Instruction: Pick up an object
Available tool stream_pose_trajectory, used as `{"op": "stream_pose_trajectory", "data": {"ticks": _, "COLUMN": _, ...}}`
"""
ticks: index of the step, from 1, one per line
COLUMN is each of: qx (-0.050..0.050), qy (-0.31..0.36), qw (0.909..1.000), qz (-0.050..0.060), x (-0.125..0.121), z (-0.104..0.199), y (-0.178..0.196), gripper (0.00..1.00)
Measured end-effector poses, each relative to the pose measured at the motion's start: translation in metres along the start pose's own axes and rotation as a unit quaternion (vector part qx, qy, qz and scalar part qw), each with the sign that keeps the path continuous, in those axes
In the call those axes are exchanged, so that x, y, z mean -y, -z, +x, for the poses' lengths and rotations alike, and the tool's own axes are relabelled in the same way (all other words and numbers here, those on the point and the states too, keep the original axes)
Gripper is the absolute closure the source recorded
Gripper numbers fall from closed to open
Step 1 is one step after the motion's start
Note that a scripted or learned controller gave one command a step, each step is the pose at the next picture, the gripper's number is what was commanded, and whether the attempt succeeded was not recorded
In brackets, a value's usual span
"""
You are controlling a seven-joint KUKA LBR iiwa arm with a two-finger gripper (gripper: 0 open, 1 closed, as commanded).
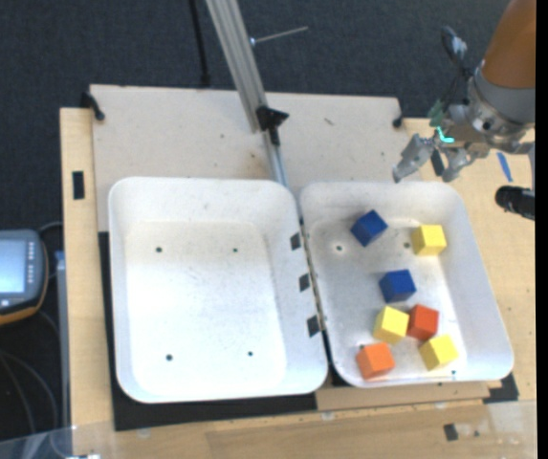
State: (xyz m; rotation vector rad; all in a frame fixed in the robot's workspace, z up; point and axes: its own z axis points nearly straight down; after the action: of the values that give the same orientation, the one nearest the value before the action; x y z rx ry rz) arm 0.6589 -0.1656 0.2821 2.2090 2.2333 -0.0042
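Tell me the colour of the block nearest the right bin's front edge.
Orange block, near the right bin front edge; camera view.

No legible txt, labels, nos. or signs on bins, blocks, bench.

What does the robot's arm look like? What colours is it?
The arm is orange higher up, then grey nearer the wrist. At its end sits a grey metal gripper with a small green-blue light glowing on it. A thin dark cable loops beside the arm, near the top.
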Motion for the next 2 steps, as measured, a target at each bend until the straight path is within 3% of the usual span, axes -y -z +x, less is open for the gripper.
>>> {"op": "stream_pose_trajectory", "data": {"ticks": 1, "qx": 0.001, "qy": -0.003, "qw": 1.0000, "qz": -0.006, "x": 0.017, "z": 0.001, "y": 0.098, "gripper": 0.00}}
{"op": "stream_pose_trajectory", "data": {"ticks": 2, "qx": 0.002, "qy": -0.006, "qw": 1.0000, "qz": -0.006, "x": 0.024, "z": -0.039, "y": 0.237, "gripper": 0.00}}
